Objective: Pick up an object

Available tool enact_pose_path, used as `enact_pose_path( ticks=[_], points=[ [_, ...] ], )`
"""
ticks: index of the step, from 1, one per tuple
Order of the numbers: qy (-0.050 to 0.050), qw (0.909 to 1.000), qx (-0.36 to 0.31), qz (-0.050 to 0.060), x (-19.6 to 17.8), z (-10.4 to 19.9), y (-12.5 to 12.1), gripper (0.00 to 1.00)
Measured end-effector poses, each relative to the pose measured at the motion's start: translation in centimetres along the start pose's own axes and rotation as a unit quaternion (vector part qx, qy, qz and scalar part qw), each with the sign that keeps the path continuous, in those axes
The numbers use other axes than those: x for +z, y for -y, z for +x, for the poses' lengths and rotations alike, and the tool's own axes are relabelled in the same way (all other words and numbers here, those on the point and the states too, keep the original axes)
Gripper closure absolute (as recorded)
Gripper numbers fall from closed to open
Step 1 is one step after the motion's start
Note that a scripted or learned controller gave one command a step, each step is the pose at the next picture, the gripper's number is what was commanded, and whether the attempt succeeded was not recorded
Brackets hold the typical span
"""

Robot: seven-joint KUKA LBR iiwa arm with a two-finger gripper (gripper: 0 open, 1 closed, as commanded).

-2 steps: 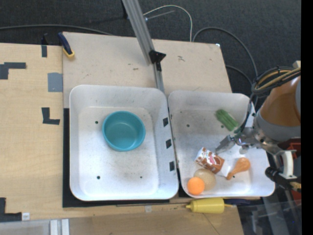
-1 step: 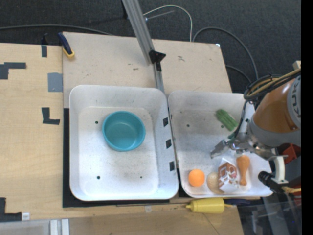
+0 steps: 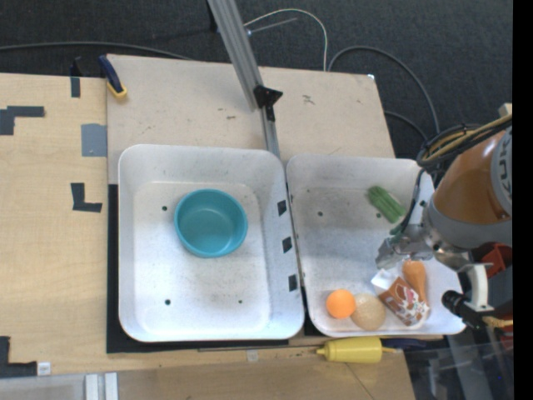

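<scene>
The right bin [image 3: 333, 223] holds a green pickle-like piece [image 3: 386, 202] near its back right, and at its front an orange ball [image 3: 340, 304], a tan round piece [image 3: 368, 313], an orange carrot [image 3: 415, 277] and a red-patterned packet [image 3: 405, 302]. My gripper [image 3: 396, 250] hangs low at the bin's right side, just left of the carrot's top and above the packet. Nothing shows between its fingers. The orange-banded wrist [image 3: 470, 194] rises behind it and hides the bin's right edge.
A teal bowl [image 3: 211, 222] sits in the left bin [image 3: 150, 290]. A yellow tool [image 3: 354, 351] lies on the bench just in front of the right bin. A grey metal pole [image 3: 241, 44] slants over the back of the bench. Cables run behind.
</scene>
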State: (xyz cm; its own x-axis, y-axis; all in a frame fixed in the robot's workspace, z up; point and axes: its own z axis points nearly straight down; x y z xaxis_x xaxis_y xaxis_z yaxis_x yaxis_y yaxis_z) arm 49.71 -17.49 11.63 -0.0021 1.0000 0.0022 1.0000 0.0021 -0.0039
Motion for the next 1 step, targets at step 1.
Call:
enact_pose_path(
  ticks=[1],
  points=[
    [0.001, 1.0, 0.0, -0.003, -4.18, -0.29, 0.1, 1.0]
  ],
)
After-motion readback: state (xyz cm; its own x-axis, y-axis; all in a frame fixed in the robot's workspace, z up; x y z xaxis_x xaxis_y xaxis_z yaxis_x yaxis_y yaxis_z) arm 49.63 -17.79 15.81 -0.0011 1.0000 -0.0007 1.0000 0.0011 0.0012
